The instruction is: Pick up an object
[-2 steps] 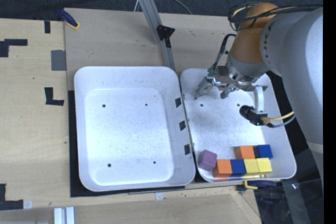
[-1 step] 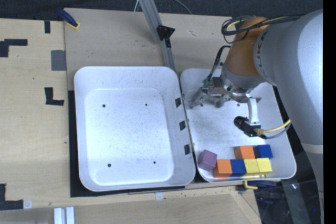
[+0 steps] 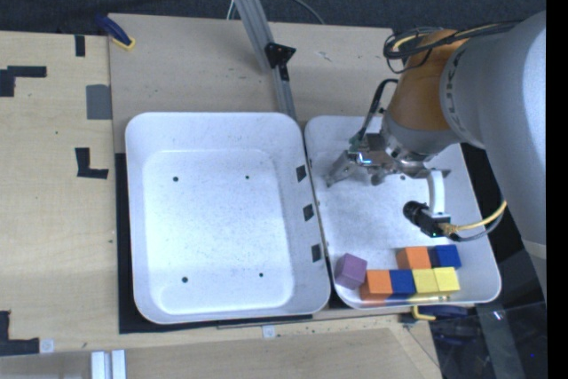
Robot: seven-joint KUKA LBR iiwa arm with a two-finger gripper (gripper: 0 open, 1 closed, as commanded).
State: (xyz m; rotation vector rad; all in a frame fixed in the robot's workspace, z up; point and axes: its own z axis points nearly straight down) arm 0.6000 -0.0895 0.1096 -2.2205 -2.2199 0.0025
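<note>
Several small blocks lie clustered in the near corner of the right bin [image 3: 373, 222]: a purple block [image 3: 352, 269], an orange block [image 3: 379, 281], a blue block [image 3: 402, 281], two yellow blocks [image 3: 435, 280], plus an orange one [image 3: 413, 258] and a blue one [image 3: 445, 256] behind them. My gripper [image 3: 355, 176] hangs over the far half of that bin, well away from the blocks. Its fingers are spread open and nothing sits between them.
The left bin [image 3: 217, 217] lies beside the right one, their rims touching. A slanted metal pole [image 3: 253, 0] crosses the bench behind the bins. A black cable fitting [image 3: 424, 217] hangs from the wrist over the right bin.
</note>
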